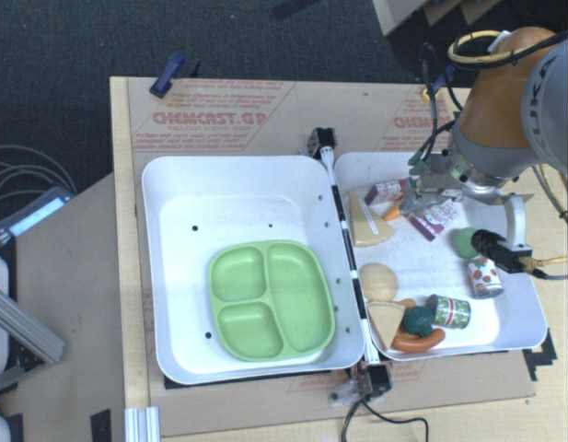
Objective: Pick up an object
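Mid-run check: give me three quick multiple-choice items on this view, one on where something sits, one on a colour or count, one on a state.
1. Where does the green divided tray sit?
A. in the left bin
B. in the right bin
C. on the bare bench

2. How many compartments does that tray have?
A. two
B. three
C. five

3. Where is the gripper now?
A. over the left bin
B. off the bench, above the floor
C. over the far part of the right bin, among the items

Answers:
1 A: the tray lies flat in the left bin.
2 B: ridges split it into two upper sections and one lower.
3 C: the arm's end sits by the small packets at the right bin's far side.
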Action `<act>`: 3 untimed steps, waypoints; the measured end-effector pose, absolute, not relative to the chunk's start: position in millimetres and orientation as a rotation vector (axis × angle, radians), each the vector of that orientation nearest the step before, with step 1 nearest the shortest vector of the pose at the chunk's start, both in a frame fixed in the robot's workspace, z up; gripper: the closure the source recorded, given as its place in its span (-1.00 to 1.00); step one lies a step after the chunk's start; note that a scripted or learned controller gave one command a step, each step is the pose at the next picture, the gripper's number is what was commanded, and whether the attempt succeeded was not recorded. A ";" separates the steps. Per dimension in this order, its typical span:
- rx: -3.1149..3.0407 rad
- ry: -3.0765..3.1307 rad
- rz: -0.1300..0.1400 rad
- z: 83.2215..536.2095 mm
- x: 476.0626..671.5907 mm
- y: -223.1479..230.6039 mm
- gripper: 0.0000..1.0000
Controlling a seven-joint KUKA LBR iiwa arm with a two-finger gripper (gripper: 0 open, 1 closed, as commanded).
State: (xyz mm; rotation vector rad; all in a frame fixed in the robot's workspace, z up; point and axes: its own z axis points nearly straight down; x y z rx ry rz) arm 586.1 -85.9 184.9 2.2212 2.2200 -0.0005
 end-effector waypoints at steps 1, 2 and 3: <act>2.219 2.222 0.002 185.3 598.9 -8.5 1.00; 2.221 2.224 -0.001 211.6 570.4 18.7 1.00; 2.224 2.221 -0.003 184.4 577.0 -53.0 1.00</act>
